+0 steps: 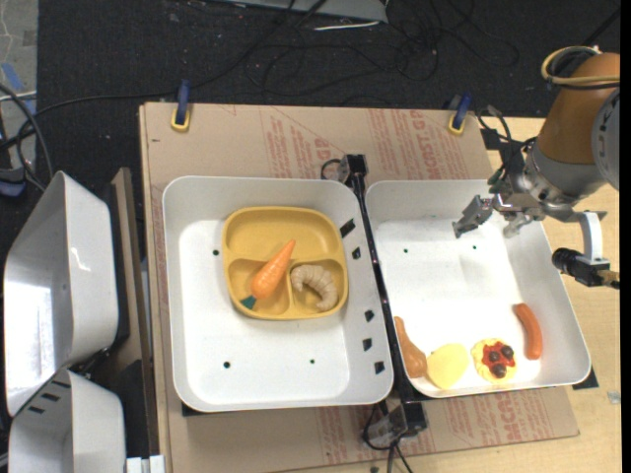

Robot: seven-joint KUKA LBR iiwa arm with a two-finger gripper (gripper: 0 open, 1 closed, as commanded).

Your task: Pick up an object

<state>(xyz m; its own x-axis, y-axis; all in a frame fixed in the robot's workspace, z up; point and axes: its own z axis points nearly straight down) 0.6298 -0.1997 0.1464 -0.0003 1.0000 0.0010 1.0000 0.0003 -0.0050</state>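
In the camera view, the end effector (pixel 496 215) hung over the upper right part of the right bin (pixel 463 284), near its far rim. Its two fingers were spread apart with nothing between them.

The candidates for picking in that bin lay along its near edge, well apart from the end effector: an orange sausage-like piece (pixel 530 329) near the right wall, a small round piece with red and dark toppings (pixel 495 358), a pale yellow round piece (pixel 449 365) just beside it, and a brownish drumstick-like piece (pixel 408 345) close to the left wall. All looked like toy food, probably light and stiff with smooth, somewhat slippery skins. The sausage piece seemed the easiest: a pinch across its narrow middle would suit a two-finger grasp. The round pieces sat almost touching, so fingers would have little room between them.

The left bin (pixel 197 343) carried a yellow divided plate (pixel 286 222) holding a carrot (pixel 273 269) and a shrimp-like piece (pixel 317 286) in neighbouring compartments; the plate's ridges would crowd a grasp there.

The middle of the right bin was bare, giving open room for a descent. The bin's near and right walls stood close to the pieces, so fingers would best close parallel to those walls. The surface (pixel 296 136) beyond the bins was cardboard-covered.
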